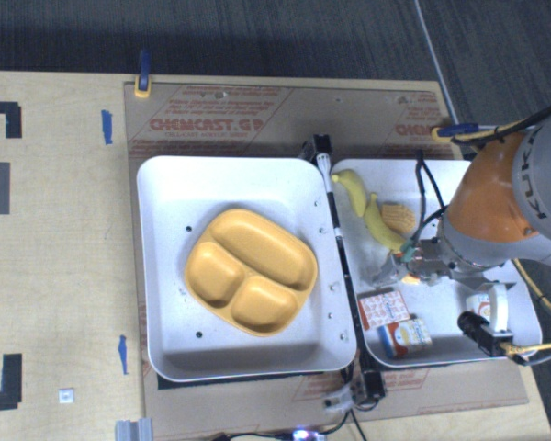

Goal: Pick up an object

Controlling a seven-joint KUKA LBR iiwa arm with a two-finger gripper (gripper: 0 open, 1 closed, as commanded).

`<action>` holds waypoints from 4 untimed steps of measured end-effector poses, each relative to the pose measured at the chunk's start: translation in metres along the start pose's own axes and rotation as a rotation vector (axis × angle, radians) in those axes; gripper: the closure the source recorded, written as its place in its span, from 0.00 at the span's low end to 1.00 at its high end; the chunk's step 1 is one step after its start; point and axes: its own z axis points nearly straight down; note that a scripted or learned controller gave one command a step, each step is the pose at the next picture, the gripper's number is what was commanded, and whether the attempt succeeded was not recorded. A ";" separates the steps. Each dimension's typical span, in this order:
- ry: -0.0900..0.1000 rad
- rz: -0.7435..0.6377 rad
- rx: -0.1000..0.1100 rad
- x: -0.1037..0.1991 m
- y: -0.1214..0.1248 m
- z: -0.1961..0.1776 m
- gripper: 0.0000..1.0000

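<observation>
- Banana (370, 211): its lower tip runs in beside the gripper (397, 263), and I cannot make out whether the two touch.
- Whether the gripper is set wide or narrow I cannot tell; the grey and orange arm (496, 200) covers much of the right bin (399, 178).
- It is yellow, curved and lies flat near that bin's far left corner, with a knobbly yellow piece (400, 216) just beside it.
- Nearer me lie a small red-patterned box (383, 309) and a red, white and blue packet (406, 335).
- A yellow divided dish (250, 269) sits in the left bin (165, 184).
- Both bins rest on printed cardboard (211, 122) on a pale wooden bench (55, 246); dark carpet (257, 16) lies beyond.
</observation>
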 end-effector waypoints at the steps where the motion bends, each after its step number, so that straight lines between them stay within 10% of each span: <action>1: 0.000 0.000 -0.003 0.000 0.001 -0.010 1.00; 2: 0.000 0.000 -0.003 0.000 0.001 -0.010 0.00; 3: 0.000 -0.001 -0.006 0.007 -0.026 0.010 0.00; 4: -0.003 -0.001 -0.012 0.006 -0.024 -0.001 1.00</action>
